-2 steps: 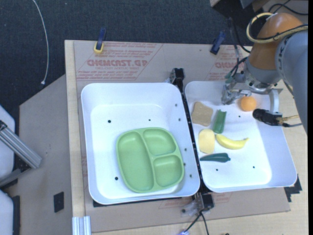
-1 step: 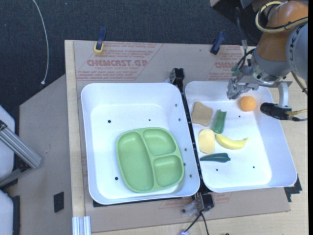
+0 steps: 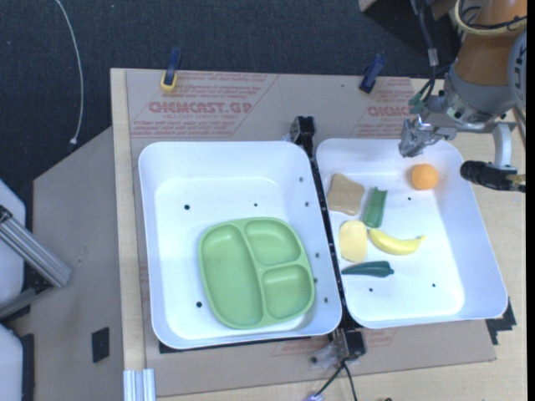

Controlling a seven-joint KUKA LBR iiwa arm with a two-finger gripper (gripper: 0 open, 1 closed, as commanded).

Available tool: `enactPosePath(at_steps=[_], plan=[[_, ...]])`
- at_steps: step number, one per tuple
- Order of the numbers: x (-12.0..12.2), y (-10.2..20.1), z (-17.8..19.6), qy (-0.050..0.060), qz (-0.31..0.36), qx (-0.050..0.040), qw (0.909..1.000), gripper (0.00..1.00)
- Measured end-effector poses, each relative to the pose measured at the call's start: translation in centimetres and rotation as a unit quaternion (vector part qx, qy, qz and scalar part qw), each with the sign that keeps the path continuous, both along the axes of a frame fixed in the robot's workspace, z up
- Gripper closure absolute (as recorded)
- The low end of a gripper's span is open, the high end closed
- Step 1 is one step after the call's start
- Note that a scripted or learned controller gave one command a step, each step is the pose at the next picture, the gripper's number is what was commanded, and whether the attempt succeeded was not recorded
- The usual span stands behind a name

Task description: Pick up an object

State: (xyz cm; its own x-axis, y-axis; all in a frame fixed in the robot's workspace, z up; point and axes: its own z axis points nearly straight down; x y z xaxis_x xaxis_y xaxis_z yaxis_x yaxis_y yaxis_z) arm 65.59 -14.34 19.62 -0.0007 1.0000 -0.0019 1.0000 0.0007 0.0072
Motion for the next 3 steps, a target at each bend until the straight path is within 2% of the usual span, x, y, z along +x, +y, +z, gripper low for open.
enactPosePath(at_steps=[1, 2, 3], plan=[[0.1, 0.0, 2.8, 0.001, 0.0, 0.0001, 1.0, 1.0], [-1.6, 4.5, 2.0, 0.005, 0.002, 0.0018, 1.0, 1.0], [-3.4, 9.4, 3.2, 0.005, 0.002, 0.0021, 1.0, 1.0]])
